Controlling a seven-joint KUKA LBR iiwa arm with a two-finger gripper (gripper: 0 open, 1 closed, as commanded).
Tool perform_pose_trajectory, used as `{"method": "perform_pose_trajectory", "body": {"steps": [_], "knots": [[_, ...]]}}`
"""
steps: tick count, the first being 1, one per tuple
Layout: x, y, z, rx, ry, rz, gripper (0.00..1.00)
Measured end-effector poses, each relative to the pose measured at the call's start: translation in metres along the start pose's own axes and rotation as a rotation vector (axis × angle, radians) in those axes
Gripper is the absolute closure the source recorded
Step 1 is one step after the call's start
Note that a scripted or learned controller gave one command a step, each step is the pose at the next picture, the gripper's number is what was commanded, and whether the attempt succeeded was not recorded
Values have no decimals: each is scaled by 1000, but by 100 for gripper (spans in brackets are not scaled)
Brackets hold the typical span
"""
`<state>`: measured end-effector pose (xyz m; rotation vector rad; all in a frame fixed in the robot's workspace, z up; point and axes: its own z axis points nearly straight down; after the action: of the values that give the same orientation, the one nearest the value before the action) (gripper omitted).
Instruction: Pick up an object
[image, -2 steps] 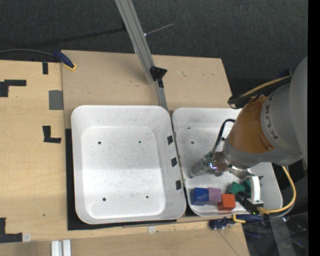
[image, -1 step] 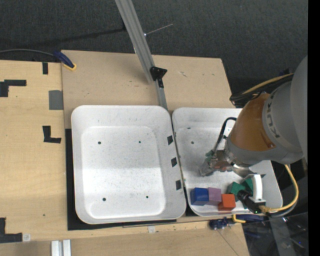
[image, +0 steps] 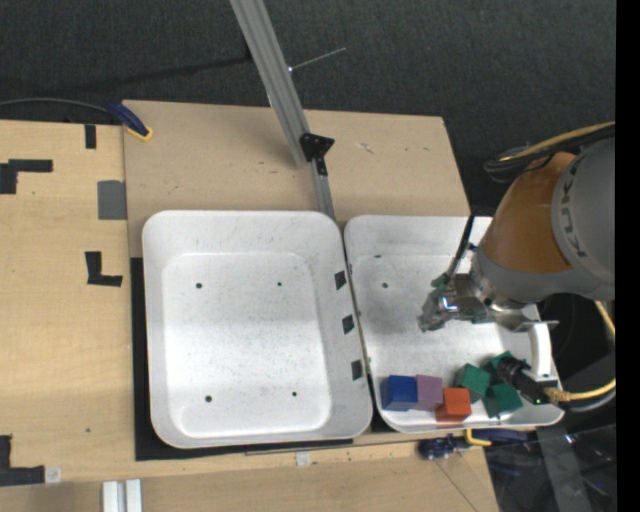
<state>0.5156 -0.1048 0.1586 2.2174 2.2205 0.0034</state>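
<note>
My gripper (image: 437, 308) hangs over the middle of the right bin (image: 400, 250), with the grey and orange arm reaching in from the right. Along that bin's near edge lies a row of small blocks: a blue one (image: 400, 391), a pale purple one (image: 429, 391), an orange one (image: 456, 402) and two green ones (image: 472, 379) (image: 503, 397). The gripper is above and behind these blocks, apart from them. I see nothing between its fingers, and its tips are too blurred to read.
The left bin (image: 245, 325) sits beside the right one on the wooden bench. A slanted metal bar (image: 285, 95) runs from the top down to the bins' shared edge. Cables lie at the right.
</note>
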Motion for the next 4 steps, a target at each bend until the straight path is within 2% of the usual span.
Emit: {"method": "perform_pose_trajectory", "body": {"steps": [1, 2, 3, 4], "knots": [[-3, 0, -42, 1, 0, 0, 100], [-5, 9, -102, -1, 0, 0, 100], [-4, 9, -109, 5, 1, 0, 100], [47, 29, -110, 5, 2, -5, 100]]}}
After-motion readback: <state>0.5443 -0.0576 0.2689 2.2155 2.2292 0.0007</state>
